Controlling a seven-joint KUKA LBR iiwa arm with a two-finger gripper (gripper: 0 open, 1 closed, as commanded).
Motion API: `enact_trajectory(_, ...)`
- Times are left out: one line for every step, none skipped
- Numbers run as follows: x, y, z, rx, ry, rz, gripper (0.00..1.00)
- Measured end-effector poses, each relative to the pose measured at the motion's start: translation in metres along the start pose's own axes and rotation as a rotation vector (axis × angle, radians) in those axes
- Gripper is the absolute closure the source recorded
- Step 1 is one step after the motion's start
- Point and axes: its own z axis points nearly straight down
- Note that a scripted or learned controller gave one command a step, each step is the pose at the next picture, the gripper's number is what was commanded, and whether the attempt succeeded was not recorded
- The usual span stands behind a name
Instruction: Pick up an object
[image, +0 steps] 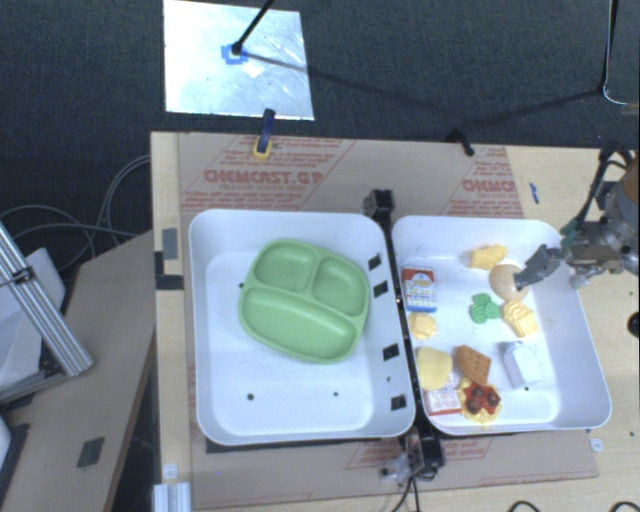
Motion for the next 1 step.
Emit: enact_trajectory(-0.002, -0.0026, 0.0625, 0.006, 0.002, 0.002, 0.0)
